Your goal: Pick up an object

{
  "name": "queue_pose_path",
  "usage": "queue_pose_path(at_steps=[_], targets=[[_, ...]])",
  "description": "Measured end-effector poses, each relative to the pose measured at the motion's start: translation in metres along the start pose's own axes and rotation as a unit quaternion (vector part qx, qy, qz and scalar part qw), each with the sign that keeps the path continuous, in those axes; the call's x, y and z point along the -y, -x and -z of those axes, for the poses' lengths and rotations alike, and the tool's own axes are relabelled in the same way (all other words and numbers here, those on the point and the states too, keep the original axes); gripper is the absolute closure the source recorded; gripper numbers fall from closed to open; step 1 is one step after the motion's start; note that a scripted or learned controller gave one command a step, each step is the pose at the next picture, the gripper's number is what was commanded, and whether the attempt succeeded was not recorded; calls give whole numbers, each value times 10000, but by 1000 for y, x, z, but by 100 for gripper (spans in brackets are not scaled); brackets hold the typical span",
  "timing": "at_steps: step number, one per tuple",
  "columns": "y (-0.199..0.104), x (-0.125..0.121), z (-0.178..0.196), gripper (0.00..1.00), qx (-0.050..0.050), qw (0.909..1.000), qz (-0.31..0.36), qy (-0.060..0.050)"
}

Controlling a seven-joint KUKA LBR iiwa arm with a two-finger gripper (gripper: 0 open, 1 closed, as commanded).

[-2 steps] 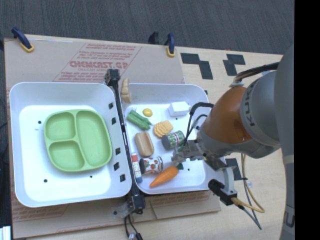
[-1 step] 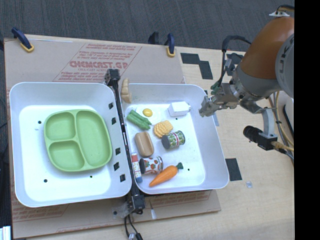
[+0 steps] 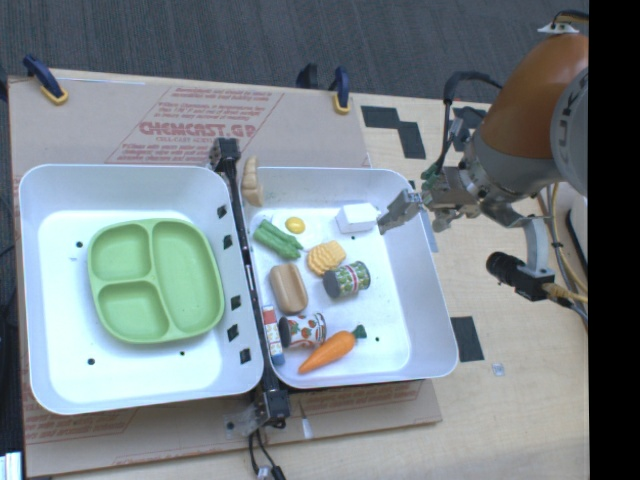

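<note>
The right bin holds several toy foods: a white block, a small yellow piece, a green vegetable, a ridged yellow piece, a can of peas, a tan bun, a small labelled can and an orange carrot. My gripper hangs over the bin's far right corner, just right of the white block. Nothing is visibly held in it.
The left bin holds a green divided plate. A beige object sits at the far rim between the bins. A red and white tube lies along the divider. Blue clamps hold the cardboard at the back.
</note>
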State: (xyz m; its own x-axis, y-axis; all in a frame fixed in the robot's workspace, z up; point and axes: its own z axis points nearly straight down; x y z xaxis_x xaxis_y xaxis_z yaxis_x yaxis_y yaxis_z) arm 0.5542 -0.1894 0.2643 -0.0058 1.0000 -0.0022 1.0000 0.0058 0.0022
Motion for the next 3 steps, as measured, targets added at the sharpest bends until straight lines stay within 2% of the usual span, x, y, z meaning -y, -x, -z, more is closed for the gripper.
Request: queue_pose_path(at_steps=[1, 2, 3], targets=[[2, 34, -152, 0, -20, 10000, 1, -38], [2, 33, -141, 100, -16, 10000, 25, -38], [8, 40, -43, 100, -3, 10000, -2, -2]])
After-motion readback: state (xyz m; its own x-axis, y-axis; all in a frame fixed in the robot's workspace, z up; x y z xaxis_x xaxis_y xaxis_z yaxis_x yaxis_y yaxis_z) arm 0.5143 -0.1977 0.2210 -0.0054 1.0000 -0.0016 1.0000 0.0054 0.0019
